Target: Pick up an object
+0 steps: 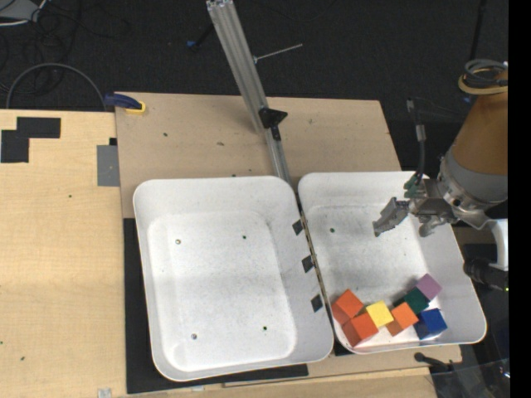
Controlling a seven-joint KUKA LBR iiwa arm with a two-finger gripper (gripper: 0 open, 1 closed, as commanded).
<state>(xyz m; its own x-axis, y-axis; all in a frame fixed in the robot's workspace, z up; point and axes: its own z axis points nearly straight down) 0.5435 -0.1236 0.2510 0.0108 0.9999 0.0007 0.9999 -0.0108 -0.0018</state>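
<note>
Several small coloured blocks lie huddled in the near right corner of the right bin (pixel 357 197): two red-orange blocks (pixel 349 303), a yellow block (pixel 379 314), an orange block (pixel 404 315), a green block (pixel 416 298), a purple block (pixel 428 286) and a blue block (pixel 431 322). My gripper (pixel 406 225) hangs over the right bin's far right part, above and behind the blocks. It is open, and nothing sits between its fingers (pixel 387 220).
The left bin (pixel 166 197) lies beside the right one, with black clips along the shared rim. A slanted metal rail (pixel 245 69) rises behind the bins. The wooden bench extends to the left and rear.
</note>
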